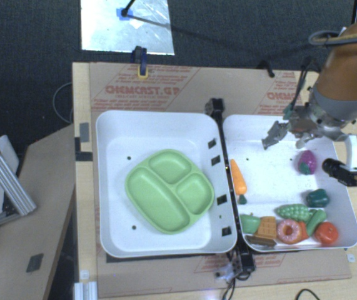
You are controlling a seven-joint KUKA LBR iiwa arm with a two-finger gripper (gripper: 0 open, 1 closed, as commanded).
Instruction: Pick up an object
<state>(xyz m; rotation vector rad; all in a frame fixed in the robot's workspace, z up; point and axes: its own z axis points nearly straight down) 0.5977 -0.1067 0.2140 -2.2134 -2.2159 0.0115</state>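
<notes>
My gripper hangs over the back of the right bin, open, with nothing between its fingers. Just in front and to the right of it lies a purple toy. An orange carrot rests against the bin's left wall. Along the front edge sit several toy foods: a dark green pepper, a bumpy green corn piece, a pink donut, a red tomato and an orange waffle.
The left bin holds a light green divided plate. A black divider with clips runs between the bins. A black part with a white bracket sticks out from the arm over the right bin's right side.
</notes>
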